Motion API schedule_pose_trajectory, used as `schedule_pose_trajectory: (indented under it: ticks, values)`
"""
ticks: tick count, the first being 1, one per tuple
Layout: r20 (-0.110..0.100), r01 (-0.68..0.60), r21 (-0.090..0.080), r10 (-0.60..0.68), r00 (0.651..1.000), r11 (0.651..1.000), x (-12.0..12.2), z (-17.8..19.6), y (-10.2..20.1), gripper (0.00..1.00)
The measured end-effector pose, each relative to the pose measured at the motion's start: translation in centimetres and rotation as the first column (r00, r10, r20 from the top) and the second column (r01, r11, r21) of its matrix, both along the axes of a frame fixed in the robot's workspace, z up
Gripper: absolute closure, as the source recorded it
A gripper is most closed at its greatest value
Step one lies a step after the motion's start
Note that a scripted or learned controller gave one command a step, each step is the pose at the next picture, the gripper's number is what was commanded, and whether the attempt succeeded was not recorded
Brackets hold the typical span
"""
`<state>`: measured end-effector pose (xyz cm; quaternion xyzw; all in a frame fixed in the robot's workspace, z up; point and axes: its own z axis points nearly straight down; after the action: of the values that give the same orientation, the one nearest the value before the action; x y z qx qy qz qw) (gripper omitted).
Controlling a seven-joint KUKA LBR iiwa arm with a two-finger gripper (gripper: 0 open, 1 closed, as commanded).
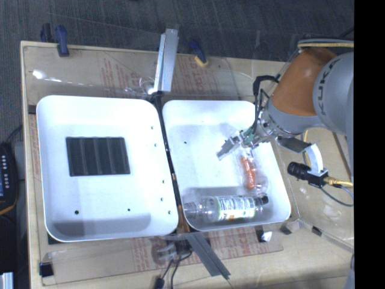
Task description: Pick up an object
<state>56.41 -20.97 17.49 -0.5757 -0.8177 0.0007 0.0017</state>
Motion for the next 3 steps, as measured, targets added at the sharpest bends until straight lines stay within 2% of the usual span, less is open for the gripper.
schedule_pose_trajectory:
  ticks: [1,2,3]
  values:
    - [0.002,0.004,-0.001,-0.004,1.0,1.0,0.1,0.9,-0.1,0.0]
    - [0.003,-0.019,-0.001,0.019,1.0,1.0,6.2,1.4,0.0,0.0]
    - [0.004,-0.045,-0.001,0.045,0.999,0.999,9.3,0.4,5.3,0.0]
